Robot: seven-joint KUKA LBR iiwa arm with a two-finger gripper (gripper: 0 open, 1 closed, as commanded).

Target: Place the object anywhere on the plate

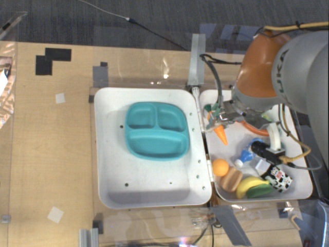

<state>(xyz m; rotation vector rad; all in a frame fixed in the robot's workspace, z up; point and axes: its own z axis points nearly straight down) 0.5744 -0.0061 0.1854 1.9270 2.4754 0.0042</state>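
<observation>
Two white bins sit side by side on the bench. A teal divided plate (pixel 156 130) lies in the left bin (pixel 110 158). The gripper (pixel 220 118) is positioned over the far-left part of the right bin (pixel 303 189), directly above an orange carrot (pixel 221 134); jaw opening cannot be determined. Near the right bin's near edge lie an orange ball (pixel 220 167), a banana (pixel 248 183) and a black-and-white cow toy (pixel 280 179).

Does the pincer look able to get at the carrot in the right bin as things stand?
Probably yes: the pincer sits right above the carrot, whose orange tip pokes out below it, with nothing lying over it.
</observation>
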